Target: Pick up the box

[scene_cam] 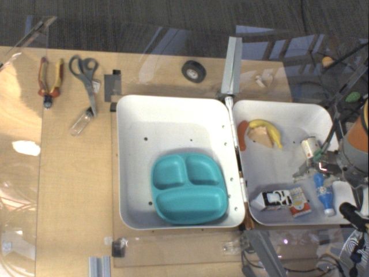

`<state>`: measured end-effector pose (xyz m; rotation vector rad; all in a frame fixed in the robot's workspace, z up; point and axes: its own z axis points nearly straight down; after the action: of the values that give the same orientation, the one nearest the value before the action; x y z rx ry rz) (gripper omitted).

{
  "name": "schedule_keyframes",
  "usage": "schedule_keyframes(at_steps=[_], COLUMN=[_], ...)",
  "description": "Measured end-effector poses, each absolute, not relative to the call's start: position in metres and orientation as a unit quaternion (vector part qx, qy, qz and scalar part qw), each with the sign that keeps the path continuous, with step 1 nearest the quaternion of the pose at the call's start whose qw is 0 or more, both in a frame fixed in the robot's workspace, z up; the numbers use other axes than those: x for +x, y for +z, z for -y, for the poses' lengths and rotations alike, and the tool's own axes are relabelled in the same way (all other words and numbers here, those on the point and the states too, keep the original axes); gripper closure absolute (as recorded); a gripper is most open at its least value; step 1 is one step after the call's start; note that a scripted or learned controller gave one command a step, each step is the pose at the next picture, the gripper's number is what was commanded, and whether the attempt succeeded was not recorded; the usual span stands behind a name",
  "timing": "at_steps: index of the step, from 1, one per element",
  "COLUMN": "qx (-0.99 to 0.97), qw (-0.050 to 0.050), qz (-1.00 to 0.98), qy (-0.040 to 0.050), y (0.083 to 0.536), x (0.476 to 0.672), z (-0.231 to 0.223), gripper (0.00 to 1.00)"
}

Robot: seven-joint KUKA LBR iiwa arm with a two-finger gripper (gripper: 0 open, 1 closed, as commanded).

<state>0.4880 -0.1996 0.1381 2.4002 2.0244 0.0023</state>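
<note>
The box (283, 200) is a small flat carton, black and white with a red and orange end, lying near the front wall of the right bin (288, 109). My gripper (316, 167) hangs over the right side of that bin, a little behind and to the right of the box and apart from it. The grey arm (353, 149) comes in from the right edge. Nothing shows in the gripper.
In the right bin lie a banana (266, 130) on a tan item, a red piece (243, 136) by the left wall, a small pale bottle (310, 148) and a blue tube (323, 193). The left bin (173, 117) holds a teal divided plate (188, 187). Scissors, pliers and a tape roll lie behind.
</note>
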Motion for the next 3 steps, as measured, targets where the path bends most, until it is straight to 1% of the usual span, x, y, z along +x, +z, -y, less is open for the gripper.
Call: schedule_keyframes(at_steps=[1, 2, 3], qx=[0.823, 0.803, 0.813], qw=[-0.002, 0.001, 0.002], qz=[-0.567, -0.595, -0.582], qy=[0.0056, 0.0019, 0.0019], y=[0.095, 0.123, 0.136], x=[0.492, 0.489, 0.489], z=[0.185, 0.178, 0.160], gripper=[0.00, 0.00, 0.00])
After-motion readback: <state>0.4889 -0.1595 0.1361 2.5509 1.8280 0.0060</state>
